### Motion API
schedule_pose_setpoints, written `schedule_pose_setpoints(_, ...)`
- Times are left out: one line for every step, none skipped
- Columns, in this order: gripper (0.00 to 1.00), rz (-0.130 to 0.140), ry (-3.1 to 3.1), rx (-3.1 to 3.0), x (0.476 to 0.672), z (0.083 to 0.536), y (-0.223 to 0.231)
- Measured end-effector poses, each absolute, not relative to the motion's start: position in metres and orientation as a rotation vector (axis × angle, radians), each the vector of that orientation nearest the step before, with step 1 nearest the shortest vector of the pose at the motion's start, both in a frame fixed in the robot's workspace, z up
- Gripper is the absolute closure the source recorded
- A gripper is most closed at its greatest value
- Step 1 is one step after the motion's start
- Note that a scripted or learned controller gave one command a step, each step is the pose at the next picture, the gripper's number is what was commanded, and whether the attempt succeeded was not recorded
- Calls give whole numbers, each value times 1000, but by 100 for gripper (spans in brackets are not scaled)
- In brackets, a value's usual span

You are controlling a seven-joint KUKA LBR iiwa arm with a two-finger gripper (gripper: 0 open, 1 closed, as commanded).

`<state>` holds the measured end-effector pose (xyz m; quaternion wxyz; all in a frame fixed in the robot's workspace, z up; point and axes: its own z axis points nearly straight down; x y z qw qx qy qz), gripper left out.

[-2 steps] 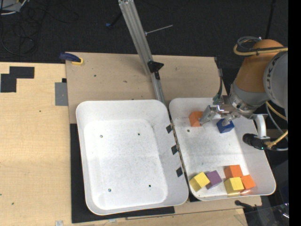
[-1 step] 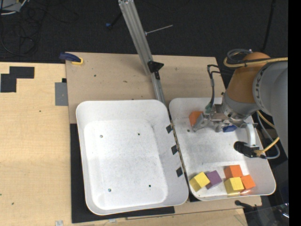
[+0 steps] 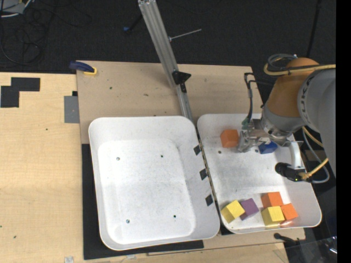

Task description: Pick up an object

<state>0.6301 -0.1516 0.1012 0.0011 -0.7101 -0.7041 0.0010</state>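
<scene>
A: Logging the target first. The orange block (image 3: 229,138) is sitting in the right bin (image 3: 249,171), toward its far left part, apart from the other pieces. The gripper (image 3: 248,141) is hanging just to the right of it, low over the bin floor, with the arm coming in from the right.

B: Finger state?

A: Cannot tell. The fingers are reading as a dark metallic cluster and their gap is not resolving. Nothing is showing between them, so I am not recording a hold. The block looks beside the gripper, not inside it.

B: Then what is the step calling for?

A: My judgement: it is lining up for the grasp. Doing it well means centring over the block instead of beside it, so the fingers are straddling two opposite flat faces, then descending straight and closing squarely. Coming in off-centre risks nudging the block left toward the bin wall.

B: Anything crowding it?

A: A small blue piece (image 3: 267,147) is lying just right of the gripper, under the wrist, close enough to be brushed. The cluster in the near right corner is well apart: yellow block (image 3: 233,210), purple block (image 3: 249,206), a second yellow block (image 3: 272,216), and two orange ones beside it. The left bin (image 3: 104,130) is sitting alongside on the counter (image 3: 38,163). A slanted metal rail (image 3: 164,53) is running behind the bins, clear of the approach.
</scene>
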Motion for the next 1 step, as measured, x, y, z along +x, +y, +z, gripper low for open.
schedule_pose_setpoints(100,-4,-2218,-2230,633,165,-153)
